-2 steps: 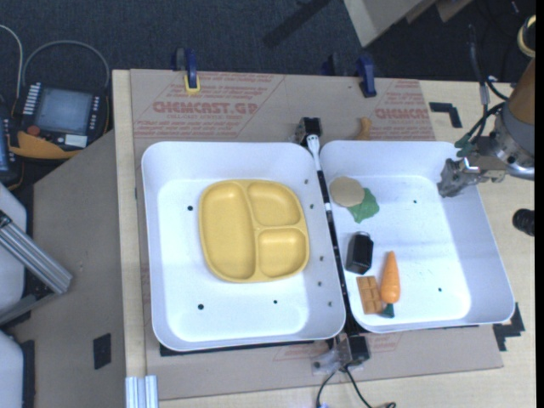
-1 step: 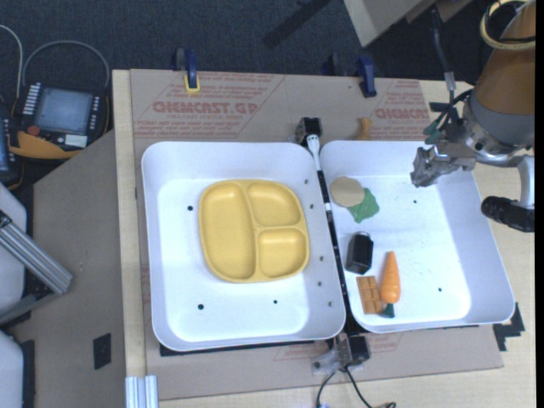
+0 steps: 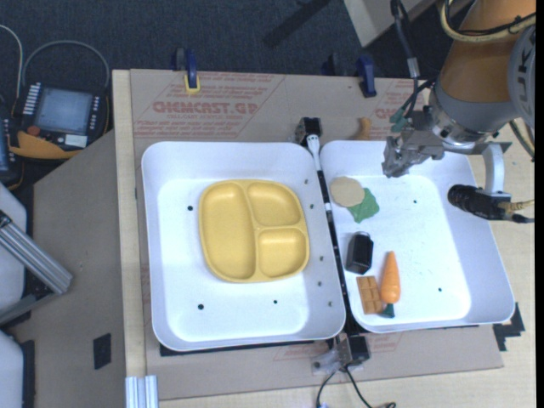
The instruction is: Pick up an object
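From the overhead camera view, we see the grey arm's claw (image 3: 398, 167) poised over the far part of the right bin (image 3: 442, 253), with nothing visibly between its tips; whether it is spread or pressed together we cannot tell.

The nearest candidate, a round beige disc (image 3: 346, 191), lies in that bin just left of the claw and nearer the camera, touching a green leafy piece (image 3: 366, 204). Farther toward the camera from the claw sit a black block (image 3: 360, 252), an orange carrot (image 3: 389, 277) and a tan cracker-like piece (image 3: 369, 293), the last two side by side.

We judge the approach under way. To do it well, the claw should centre over a single item and come straight down, keeping off the bin wall and the disc's leafy neighbour. The carrot or the black block probably offers firmer sides than the flat disc.

Our count: two white bins; one yellow divided plate (image 3: 253, 229) in the left bin (image 3: 170, 253); five loose items, one of each, in the right bin.
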Controlling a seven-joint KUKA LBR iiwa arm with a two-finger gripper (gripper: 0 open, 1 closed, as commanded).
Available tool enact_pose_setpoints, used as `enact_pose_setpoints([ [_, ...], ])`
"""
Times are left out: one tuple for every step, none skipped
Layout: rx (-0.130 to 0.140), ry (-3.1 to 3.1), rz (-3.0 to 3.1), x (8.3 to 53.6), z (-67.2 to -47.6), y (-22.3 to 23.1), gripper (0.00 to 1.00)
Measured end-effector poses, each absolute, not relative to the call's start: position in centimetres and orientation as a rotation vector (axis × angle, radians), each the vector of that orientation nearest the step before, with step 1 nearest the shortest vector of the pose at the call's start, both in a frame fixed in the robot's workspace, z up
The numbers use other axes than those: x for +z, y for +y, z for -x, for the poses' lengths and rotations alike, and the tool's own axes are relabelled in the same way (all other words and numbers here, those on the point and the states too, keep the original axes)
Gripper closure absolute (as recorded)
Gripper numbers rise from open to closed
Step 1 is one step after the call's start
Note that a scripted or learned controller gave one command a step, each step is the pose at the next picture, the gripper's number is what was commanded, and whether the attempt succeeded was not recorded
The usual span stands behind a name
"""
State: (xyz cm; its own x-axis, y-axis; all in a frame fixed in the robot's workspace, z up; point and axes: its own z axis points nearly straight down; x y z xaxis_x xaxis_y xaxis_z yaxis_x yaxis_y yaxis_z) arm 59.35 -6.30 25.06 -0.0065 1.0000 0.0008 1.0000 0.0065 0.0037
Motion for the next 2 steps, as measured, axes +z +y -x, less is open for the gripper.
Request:
enact_pose_setpoints([
  [0.005, 2.227, -2.213, 25.1, -61.2, -0.5, 1.0],
  [0.005, 2.228, -2.213, 24.9, -62.5, 5.6, 1.0],
])
